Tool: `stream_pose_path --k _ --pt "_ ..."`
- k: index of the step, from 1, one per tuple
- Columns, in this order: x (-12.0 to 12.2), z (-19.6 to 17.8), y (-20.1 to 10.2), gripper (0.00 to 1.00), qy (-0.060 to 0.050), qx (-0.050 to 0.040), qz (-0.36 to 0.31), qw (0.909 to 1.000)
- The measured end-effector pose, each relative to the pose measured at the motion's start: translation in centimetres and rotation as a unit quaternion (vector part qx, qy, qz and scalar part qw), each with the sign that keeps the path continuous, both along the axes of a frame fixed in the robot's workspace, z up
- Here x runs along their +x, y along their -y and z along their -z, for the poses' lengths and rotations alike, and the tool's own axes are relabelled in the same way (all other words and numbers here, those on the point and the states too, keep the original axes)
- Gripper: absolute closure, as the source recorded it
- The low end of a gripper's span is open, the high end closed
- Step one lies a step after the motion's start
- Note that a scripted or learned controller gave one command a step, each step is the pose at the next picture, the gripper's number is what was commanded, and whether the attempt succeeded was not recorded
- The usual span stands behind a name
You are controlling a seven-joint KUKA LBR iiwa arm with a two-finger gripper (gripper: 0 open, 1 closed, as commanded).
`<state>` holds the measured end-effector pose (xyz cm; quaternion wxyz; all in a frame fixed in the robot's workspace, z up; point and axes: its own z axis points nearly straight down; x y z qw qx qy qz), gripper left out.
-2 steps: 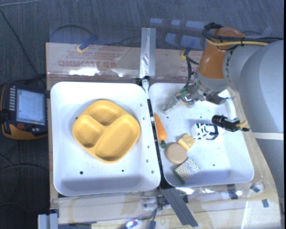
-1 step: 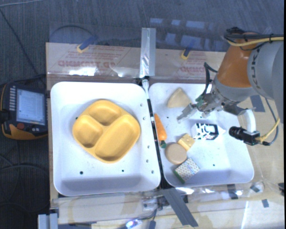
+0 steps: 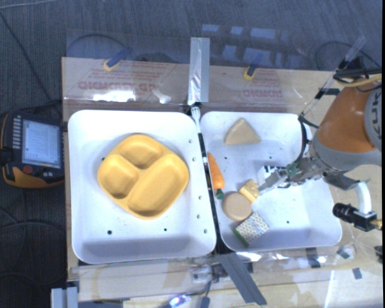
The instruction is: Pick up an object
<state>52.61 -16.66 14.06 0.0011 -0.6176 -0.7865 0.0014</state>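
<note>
Two shallow white bins sit side by side on a bench at the centre of the frame. The left bin (image 3: 83, 236) holds a yellow divided plate (image 3: 143, 174), three-lobed, lying near its middle. The right bin (image 3: 308, 233) holds the smaller objects. The arm (image 3: 350, 130), grey with an orange band, enters from the right edge of the frame and reaches over the right bin's right wall. Left of the bins, at the frame's left edge, lies a handheld control pendant (image 3: 32, 147) with a lit screen.

Within the right bin: a tan wedge (image 3: 242, 133) lies near the upper wall; a round tan disc (image 3: 237, 206) rests left of centre; an orange carrot (image 3: 215, 172) lies lengthwise along the left wall, just above the disc; a patterned packet (image 3: 251, 228) with a green edge sits below the disc, touching or nearly touching it; a small yellow block (image 3: 249, 190) sits just above and right of the disc.

The gripper (image 3: 264, 183) points leftward in the middle of the right bin, its tip just beside the small yellow block. Whether the fingers are spread or pressed together cannot be told at this resolution, and no object is visibly between them.
</note>
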Motion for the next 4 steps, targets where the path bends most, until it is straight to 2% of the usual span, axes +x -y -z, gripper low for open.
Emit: stream_pose_path --k 1,2,3,4 --pt "4.8 3.7 0.6 0.00 0.002 -0.0021 0.038 0.9993" --pt "9.2 5.2 3.4 0.00 0.005 0.0000 0.038 0.9992" --pt "9.4 4.2 3.3 1.00 0.006 -0.0013 0.037 0.9993" --pt "9.9 -5.8 -2.4 1.00 0.001 -0.0011 0.104 0.9946"
